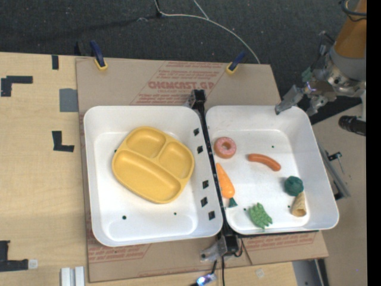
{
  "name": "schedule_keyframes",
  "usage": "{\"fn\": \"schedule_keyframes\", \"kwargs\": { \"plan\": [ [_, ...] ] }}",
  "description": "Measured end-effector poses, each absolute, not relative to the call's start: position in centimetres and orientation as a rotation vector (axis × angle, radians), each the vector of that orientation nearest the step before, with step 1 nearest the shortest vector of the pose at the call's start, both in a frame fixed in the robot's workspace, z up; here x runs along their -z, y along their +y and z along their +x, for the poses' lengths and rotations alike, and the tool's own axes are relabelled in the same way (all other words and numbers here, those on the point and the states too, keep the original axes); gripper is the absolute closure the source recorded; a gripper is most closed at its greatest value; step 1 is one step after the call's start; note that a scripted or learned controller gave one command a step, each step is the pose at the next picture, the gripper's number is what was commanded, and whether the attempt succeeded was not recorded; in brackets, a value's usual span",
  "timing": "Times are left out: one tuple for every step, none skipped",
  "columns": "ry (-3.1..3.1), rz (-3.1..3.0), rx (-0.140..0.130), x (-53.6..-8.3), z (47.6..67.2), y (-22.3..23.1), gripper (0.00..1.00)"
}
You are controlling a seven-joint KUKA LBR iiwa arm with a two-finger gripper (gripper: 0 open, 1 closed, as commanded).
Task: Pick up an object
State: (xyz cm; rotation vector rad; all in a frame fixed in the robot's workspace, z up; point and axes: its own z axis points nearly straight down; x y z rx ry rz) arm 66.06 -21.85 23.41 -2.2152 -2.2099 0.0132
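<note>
Surface: I see a pale wooden bench [36, 177] with a brown cardboard sheet [172, 82] laid on it, dark carpet [71, 11] beyond the far edge. Two shallow white bins sit side by side on the cardboard, joined along a black centre strip [205, 159].

Nearest row, right bin [280, 121]:
- Green leafy toy vegetable [259, 215], by the near wall.
- Tan cone-shaped toy [299, 204], near the right corner, just beside the next item.
- Dark green round toy [293, 185], just behind the cone.
- Toy carrot [225, 182], orange with a green tip, lying along the left wall close to the centre strip.

Middle, left bin [101, 124]:
- Yellow divided plate [154, 164], three compartments, resting flat in the middle of the bin.

Further back, right bin:
- Toy sausage [264, 161], orange-red, lying apart from the others.
- Pink ring doughnut [225, 148], near the centre strip, behind the carrot.

Far edge:
- Two blue-and-yellow clamps [97, 56] on the cardboard's back edge.
- A thin white cable [226, 31] arcing across the carpet.

Arm: the gripper [292, 100] hangs over the right bin's far right corner, above the rim, well apart from every toy. I see nothing held in it. I cannot tell how far its fingers are parted. Orange band [351, 37] visible at upper right.
</note>
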Motion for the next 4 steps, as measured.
{"fn": "schedule_keyframes", "kwargs": {
  "plan": [
    [-2.222, -2.220, -0.002, -24.3, 66.3, -21.8, 0.00],
    [-2.220, -2.217, -0.007, -19.2, 65.3, -21.6, 0.00],
    [-2.220, -2.218, -0.007, -14.7, 65.3, -22.0, 0.00],
    [-2.220, -2.217, -0.007, -8.7, 64.3, -22.0, 0.00]
  ]
}}
